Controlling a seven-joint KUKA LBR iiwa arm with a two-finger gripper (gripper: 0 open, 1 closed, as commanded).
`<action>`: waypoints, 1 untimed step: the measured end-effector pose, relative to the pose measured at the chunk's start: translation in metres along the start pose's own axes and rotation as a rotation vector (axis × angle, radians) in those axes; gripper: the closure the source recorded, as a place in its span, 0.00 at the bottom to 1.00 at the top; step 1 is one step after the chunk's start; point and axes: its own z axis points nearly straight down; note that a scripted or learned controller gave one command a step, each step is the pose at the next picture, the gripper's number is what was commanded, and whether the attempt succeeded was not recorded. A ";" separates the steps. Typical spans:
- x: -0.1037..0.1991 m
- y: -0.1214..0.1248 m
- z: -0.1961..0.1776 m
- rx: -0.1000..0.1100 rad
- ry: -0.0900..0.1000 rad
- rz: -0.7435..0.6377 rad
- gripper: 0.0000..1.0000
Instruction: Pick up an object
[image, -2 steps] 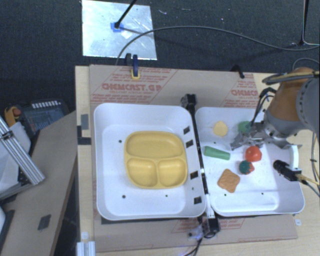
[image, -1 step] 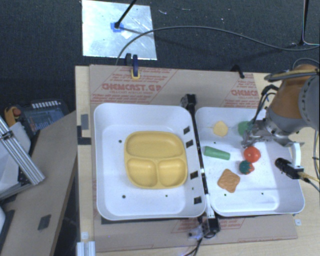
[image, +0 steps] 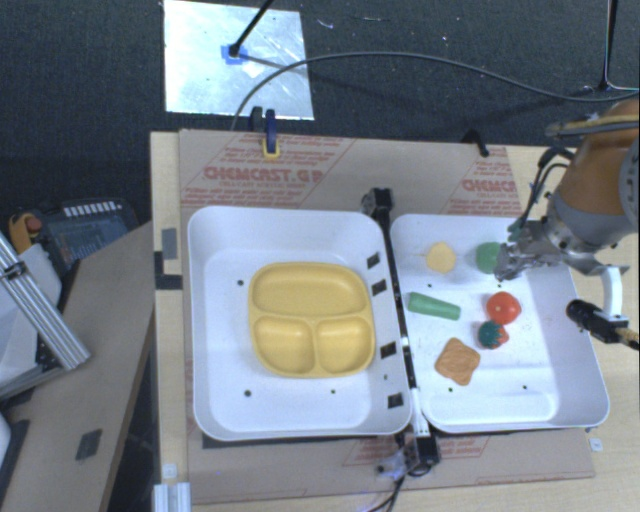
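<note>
The two-finger gripper (image: 507, 262) is positioned directly beside the round green plastic object (image: 487, 257) on its left, finger state not discernible, contact unconfirmed

A divided tray (image: 305, 325) lies in the left bin (image: 215, 250).

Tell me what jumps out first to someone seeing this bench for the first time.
The yellow divided tray dominates, sitting alone in the left bin. Next comes the scatter of small coloured items in the right bin: a green cylinder, a red tomato-like piece, and an orange-brown flat piece. The gripper hangs over that bin's far right corner.
</note>
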 end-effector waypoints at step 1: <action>-0.001 0.008 -0.064 -0.004 -0.001 -0.001 1.00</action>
